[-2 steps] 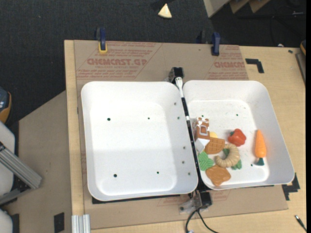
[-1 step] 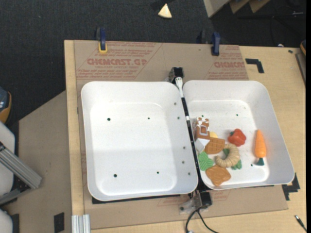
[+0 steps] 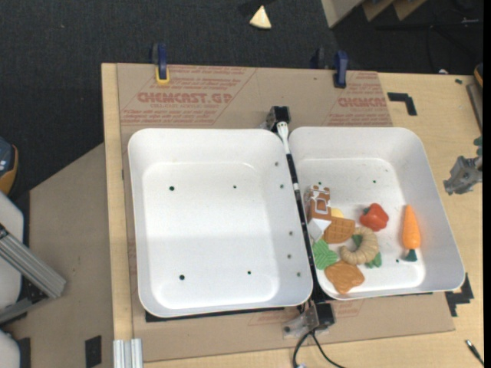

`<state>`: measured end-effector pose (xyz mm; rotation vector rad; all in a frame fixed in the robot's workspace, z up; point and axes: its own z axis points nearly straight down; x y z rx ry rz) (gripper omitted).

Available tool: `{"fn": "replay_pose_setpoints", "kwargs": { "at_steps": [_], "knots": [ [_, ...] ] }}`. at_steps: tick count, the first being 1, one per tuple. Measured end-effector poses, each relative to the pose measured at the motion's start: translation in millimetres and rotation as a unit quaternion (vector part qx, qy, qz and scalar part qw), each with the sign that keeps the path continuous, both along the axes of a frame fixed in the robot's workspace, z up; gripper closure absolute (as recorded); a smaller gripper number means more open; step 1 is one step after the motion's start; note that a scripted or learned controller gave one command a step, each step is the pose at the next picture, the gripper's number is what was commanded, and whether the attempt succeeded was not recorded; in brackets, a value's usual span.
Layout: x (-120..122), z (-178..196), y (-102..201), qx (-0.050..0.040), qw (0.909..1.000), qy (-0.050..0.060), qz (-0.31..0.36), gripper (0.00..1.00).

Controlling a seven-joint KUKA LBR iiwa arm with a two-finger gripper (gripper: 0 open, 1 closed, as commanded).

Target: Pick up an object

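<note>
My pincer [image 3: 462, 175] sits just outside the right rim of the right bin [image 3: 399, 148], low over the bench [image 3: 230, 90]. It is small and grey at the edge of the view, so I cannot tell how far open it is, and I see nothing held in it.

Everything worth taking lies in that near bin, on its front half. Closest to my pincer, a little forward and inward, is the orange carrot [image 3: 411, 228], lying lengthwise and apart from the rest. Further in is the red pepper [image 3: 374, 217], also standing free. Beyond it the things crowd together: a tan ring [image 3: 364, 247], a brown wafer [image 3: 339, 231], a green leaf [image 3: 325, 254], an orange piece [image 3: 344, 277] at the front, and a brown-and-white block [image 3: 319, 201] against the far wall.

I judge the carrot the best target, since it is nearest and has room on both long sides. I should come over the rim, centre above its middle, turn across its narrow width, then descend straight. The cluster risks catching two things at once.

The left bin [image 3: 153, 159] lies farthest from my pincer, past the divide.
</note>
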<state>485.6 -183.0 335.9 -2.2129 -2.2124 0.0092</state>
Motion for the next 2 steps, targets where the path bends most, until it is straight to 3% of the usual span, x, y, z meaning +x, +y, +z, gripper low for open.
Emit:
{"fn": "replay_pose_setpoints", "kwargs": {
  "at_steps": [1, 2],
  "knots": [
    [-7.7, -95.0, 58.1, 0.0005, 1.0, -0.001, 0.003, 1.0],
    [-3.3, -155.3, 151.3, 0.0005, 1.0, -0.002, 0.005, 1.0]
  ]
}}
